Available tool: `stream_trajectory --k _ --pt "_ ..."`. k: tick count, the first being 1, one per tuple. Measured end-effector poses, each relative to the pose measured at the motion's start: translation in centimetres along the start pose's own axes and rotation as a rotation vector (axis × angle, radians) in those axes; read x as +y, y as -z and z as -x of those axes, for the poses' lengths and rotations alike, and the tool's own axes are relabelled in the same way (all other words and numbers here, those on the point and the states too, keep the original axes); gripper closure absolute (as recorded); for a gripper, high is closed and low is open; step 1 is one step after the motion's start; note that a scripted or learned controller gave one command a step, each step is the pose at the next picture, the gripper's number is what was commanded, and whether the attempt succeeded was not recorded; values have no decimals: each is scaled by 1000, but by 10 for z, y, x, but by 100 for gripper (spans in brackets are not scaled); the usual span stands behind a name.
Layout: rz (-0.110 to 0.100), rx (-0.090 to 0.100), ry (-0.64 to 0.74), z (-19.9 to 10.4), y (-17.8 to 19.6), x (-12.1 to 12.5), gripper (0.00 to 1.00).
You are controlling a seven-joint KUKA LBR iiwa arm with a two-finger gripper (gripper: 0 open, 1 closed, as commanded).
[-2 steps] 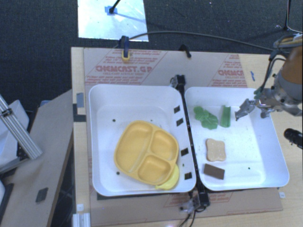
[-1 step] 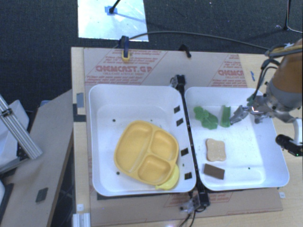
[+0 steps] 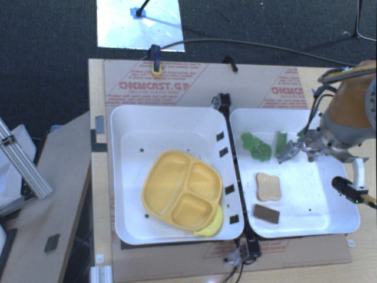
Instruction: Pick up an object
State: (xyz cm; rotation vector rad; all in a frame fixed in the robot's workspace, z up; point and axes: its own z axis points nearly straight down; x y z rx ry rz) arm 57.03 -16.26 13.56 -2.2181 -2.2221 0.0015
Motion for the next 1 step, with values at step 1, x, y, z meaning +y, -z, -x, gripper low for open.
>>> stream_trajectory --k 1 --pt "1 0 0 -1 -52 0 0"
